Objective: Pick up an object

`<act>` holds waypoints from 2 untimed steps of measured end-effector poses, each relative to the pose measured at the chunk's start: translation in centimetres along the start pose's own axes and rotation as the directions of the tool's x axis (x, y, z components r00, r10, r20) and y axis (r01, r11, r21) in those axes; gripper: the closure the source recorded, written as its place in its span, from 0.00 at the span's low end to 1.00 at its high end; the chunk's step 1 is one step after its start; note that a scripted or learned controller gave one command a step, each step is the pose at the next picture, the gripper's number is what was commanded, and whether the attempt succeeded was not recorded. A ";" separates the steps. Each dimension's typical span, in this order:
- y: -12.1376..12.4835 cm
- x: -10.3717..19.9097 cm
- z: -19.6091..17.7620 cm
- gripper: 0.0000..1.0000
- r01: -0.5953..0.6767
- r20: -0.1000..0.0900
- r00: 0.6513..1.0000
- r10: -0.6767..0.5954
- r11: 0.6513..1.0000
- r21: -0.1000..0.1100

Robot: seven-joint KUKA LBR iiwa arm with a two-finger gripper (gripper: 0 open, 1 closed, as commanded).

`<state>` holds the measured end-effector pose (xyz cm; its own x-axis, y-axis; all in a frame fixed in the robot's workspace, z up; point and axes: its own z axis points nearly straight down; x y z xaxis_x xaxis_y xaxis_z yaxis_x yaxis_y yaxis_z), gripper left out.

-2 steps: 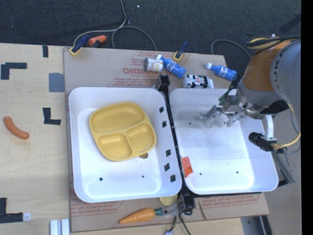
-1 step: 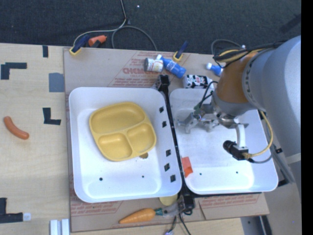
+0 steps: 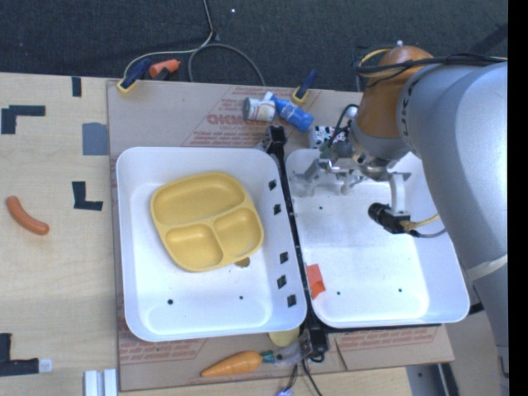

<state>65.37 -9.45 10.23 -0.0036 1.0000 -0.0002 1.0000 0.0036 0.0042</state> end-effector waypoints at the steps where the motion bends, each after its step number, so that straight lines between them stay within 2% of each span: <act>1: -0.9 -1.5 1.7 0.00 -0.003 0.000 1.000 0.003 1.000 0.002; 2: 1.6 -0.5 1.7 0.00 -0.001 0.001 1.000 0.001 1.000 0.002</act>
